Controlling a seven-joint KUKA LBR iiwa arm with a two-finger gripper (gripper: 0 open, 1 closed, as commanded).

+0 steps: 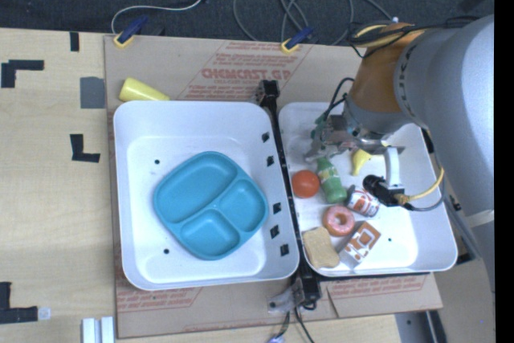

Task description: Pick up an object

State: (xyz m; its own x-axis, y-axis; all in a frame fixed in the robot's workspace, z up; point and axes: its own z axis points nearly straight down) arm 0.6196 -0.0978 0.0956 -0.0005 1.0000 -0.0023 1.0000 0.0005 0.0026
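1. Gripper low in right bin; can't tell if fingers open/shut or gripping anything.
2. Green bottle just below fingers, tomato beside it.
3. Donut further below.

Only readable text: red print on the cardboard sheet under the bins, at 12 o'clock above the left bin. Upside down from this view, looks like "CHEMCAST GP" — not fully sure. Fainter red print on the same sheet at 6 o'clock, too small to read.
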